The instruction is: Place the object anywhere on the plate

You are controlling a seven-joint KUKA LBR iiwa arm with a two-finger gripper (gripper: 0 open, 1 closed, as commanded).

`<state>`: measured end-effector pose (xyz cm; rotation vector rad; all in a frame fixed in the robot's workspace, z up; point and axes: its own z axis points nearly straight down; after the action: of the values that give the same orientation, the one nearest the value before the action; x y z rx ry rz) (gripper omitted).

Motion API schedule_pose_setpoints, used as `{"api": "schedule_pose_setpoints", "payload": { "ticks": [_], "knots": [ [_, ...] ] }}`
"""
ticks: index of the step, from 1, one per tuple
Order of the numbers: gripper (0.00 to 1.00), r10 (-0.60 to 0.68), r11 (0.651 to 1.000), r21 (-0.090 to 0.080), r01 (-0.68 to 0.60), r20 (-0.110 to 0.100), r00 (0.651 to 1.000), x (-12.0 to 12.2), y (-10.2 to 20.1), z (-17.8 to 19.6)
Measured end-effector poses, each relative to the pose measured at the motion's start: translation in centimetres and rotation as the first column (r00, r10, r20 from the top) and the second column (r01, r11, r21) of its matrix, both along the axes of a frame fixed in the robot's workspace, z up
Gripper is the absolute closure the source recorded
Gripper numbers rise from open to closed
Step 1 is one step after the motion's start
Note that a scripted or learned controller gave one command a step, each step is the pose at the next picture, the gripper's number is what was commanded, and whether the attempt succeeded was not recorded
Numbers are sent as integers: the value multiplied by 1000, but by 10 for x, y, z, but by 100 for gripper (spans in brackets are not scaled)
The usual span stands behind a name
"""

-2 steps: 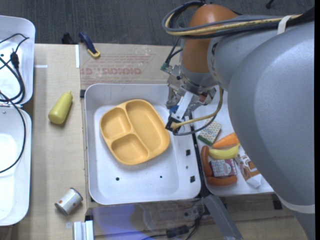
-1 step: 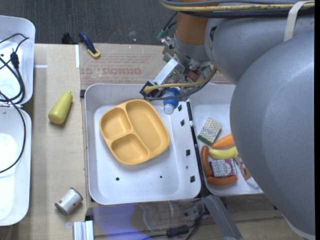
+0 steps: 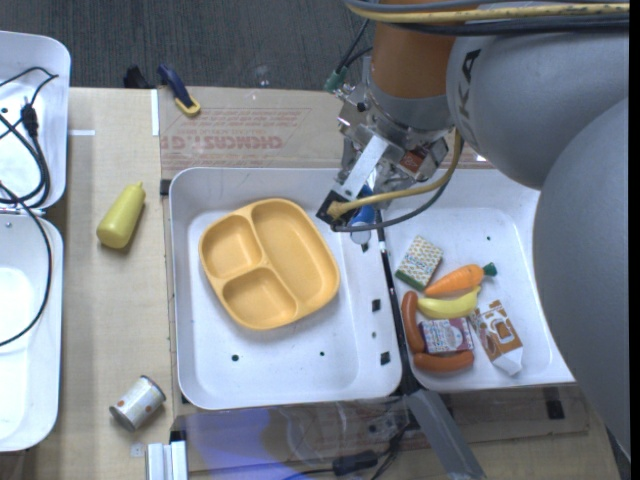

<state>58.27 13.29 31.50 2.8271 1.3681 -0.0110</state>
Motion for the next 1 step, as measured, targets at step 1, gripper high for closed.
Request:
{"api": "schedule_pose_setpoints", "payload": {
  "ticks": [1],
  "knots": [
    [100, 147, 989, 1, -147, -2, 989, -36, 37, -49]
  ]
}}
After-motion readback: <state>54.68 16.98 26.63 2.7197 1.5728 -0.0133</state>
